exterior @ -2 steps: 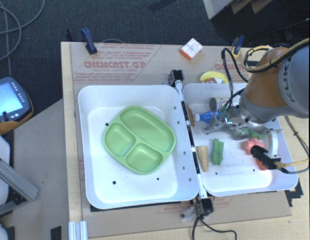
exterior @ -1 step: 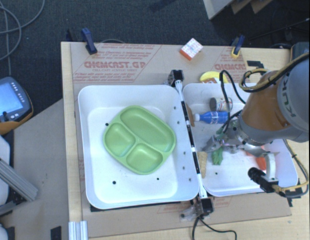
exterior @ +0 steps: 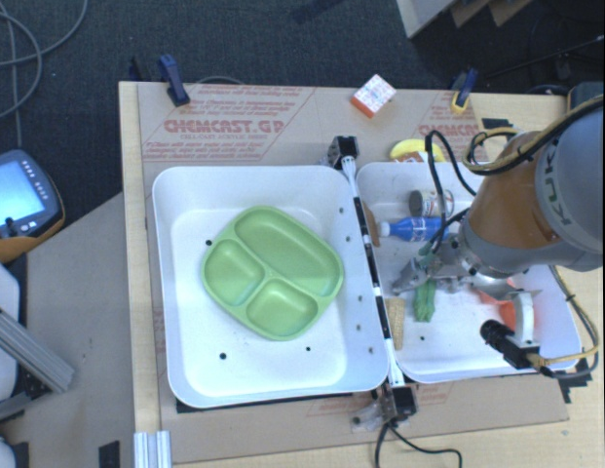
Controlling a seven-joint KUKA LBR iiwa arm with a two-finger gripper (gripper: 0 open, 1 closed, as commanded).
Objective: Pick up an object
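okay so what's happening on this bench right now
A grey robot arm with an orange band reaches from the right into the right bin, low over a clutter of small items, among them a green object and a blue one. Nothing visibly sits in its grip yet. The left bin holds a green divided plate.

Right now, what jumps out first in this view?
The green divided plate, lying alone in the left bin. Next, the grey arm with its orange band, bent low over the cluttered right bin, where a blue marker and a green item lie near its hand.
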